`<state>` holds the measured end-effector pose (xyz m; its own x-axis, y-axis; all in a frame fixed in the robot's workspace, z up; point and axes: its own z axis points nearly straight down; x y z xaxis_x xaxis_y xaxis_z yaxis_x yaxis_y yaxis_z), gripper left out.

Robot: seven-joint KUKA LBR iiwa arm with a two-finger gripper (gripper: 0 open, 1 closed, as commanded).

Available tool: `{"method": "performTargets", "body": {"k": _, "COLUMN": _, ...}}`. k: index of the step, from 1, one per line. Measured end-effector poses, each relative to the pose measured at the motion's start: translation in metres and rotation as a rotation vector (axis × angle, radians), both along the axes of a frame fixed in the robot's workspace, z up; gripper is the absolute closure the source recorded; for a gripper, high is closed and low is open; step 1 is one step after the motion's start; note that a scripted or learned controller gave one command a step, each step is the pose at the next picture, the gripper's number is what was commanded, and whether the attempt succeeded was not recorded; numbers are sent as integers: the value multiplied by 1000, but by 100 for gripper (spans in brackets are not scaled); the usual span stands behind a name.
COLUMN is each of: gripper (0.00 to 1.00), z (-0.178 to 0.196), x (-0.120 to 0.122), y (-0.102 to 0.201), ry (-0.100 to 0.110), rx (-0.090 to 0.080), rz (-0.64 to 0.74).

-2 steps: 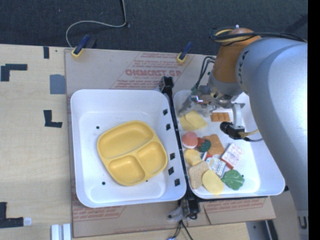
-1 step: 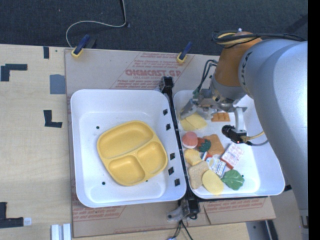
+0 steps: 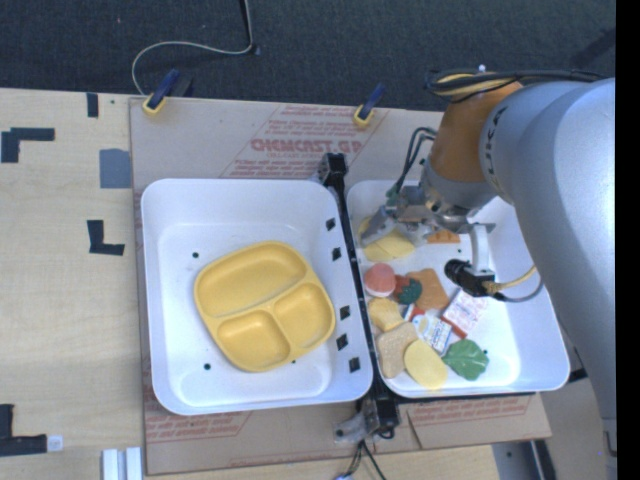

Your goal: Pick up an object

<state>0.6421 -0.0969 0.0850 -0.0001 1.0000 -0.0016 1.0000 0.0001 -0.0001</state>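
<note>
The right bin point(image 3: 535, 343) holds a heap of small toy foods: a pale yellow block point(image 3: 392, 248), a pink round piece point(image 3: 380, 279), a brown slab point(image 3: 430, 286), a red-and-white packet point(image 3: 464, 313), a yellow lemon shape point(image 3: 426, 365), a green leaf piece point(image 3: 466, 358) and a tan bread slice point(image 3: 394, 345). My gripper point(image 3: 400, 218) reaches down into the far left part of this bin, right above the pale yellow block. The wrist hides its fingers.
The left bin point(image 3: 170, 268) holds a yellow divided plate point(image 3: 263, 304). A black clip rail point(image 3: 340, 258) runs between the two bins. The grey arm with its orange band point(image 3: 462, 138) covers the right bin's far right side. A cable lies on the dark floor behind.
</note>
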Motion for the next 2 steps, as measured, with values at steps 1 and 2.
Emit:
{"method": "performTargets", "body": {"k": 1, "gripper": 0, "z": 1, "x": -63, "y": 0, "ry": -2, "rx": 1, "rz": -1}}
{"method": "performTargets", "body": {"k": 2, "gripper": 0, "z": 2, "x": -107, "y": -10, "ry": -6, "rx": 0, "rz": 0}}
